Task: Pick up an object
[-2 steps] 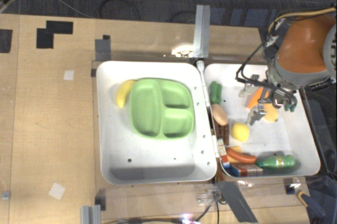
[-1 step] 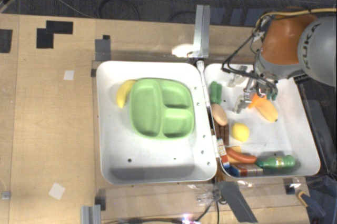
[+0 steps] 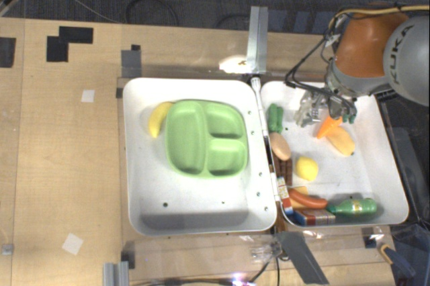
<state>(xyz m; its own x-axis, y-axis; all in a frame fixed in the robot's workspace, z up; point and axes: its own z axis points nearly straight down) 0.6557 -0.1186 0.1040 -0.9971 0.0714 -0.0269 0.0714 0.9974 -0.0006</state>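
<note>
Two shallow white bins sit side by side on a pale wooden bench point(image 3: 60, 164), with dark carpet beyond its far edge. In the left bin point(image 3: 144, 211) a green divided tray point(image 3: 205, 137) lies near the centre, with a yellow banana point(image 3: 158, 119) touching its left edge. The right bin point(image 3: 393, 184) contains several items: a green cylinder point(image 3: 275, 118) near the dividing wall, a tan oval piece point(image 3: 280, 146) just below it, a yellow lemon point(image 3: 307, 169) near the middle, an orange carrot-like piece point(image 3: 328, 126) touching a pale orange piece point(image 3: 342, 141) toward the far right, and along the near wall a red sausage-like item point(image 3: 308, 199) beside a green bottle point(image 3: 353, 208). The arm point(image 3: 376, 50) reaches in from the right; the gripper point(image 3: 324, 109) hangs over the far part of the right bin, just beside the orange carrot-like piece. Its finger opening cannot be determined, and no object is visibly held between them.
</note>
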